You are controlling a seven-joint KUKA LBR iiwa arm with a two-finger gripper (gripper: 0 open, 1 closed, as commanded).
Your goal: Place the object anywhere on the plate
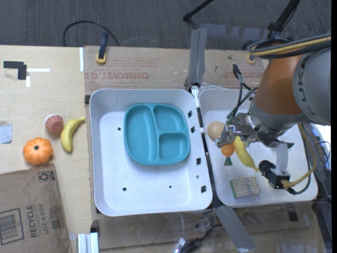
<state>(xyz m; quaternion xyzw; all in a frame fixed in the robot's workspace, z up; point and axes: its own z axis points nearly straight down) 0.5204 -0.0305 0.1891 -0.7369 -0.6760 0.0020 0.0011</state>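
Note:
A teal divided plate (156, 134) lies in the left white bin (105, 157), toward its upper middle. The grey arm reaches into the right bin (303, 191), and my gripper (230, 136) hangs low over a cluster of food items there. Just under the gripper sits a small orange fruit (227, 151) with a green tip below it. A yellow banana (245, 154) lies against the fruit's right side, and a beige round item (215, 130) rests to the gripper's left. The wrist hides how the gripper meets the fruit.
A speckled sponge (245, 186) lies at the front of the right bin. On the bench left of the bins are a small pumpkin (38, 151), another banana (70, 133) and a pink cupcake-like item (54, 124). A ridge (202, 146) separates the two bins.

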